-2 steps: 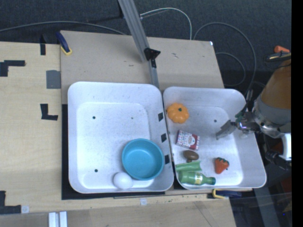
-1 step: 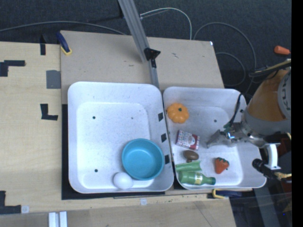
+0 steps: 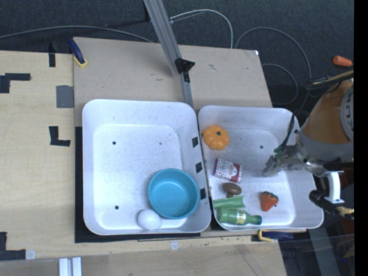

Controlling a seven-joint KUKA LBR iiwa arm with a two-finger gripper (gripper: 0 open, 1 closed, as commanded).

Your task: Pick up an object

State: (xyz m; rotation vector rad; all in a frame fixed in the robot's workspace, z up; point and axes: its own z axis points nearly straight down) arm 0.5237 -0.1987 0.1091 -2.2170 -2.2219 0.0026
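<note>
The arm comes in over the right bin (image 3: 253, 115), and its gripper (image 3: 271, 168) hangs low above that bin's bare floor, toward the bin's right side. How the gripper is set, spread or closed, I cannot tell from here; nothing shows in its grasp.

Everything else in the right bin lies to the gripper's left or below it. The orange pumpkin (image 3: 215, 137) sits near the bin's upper left. Beneath it comes a small red packet (image 3: 227, 169), then a brown lump (image 3: 232, 189), then a green bottle (image 3: 237, 215) lying on its side along the bin's front wall. The strawberry (image 3: 268, 200) rests just below the gripper, apart from it.

In the left bin (image 3: 115, 111) a blue bowl (image 3: 172, 192) stands near the front, a white ball (image 3: 149, 218) touching its lower left edge.
</note>
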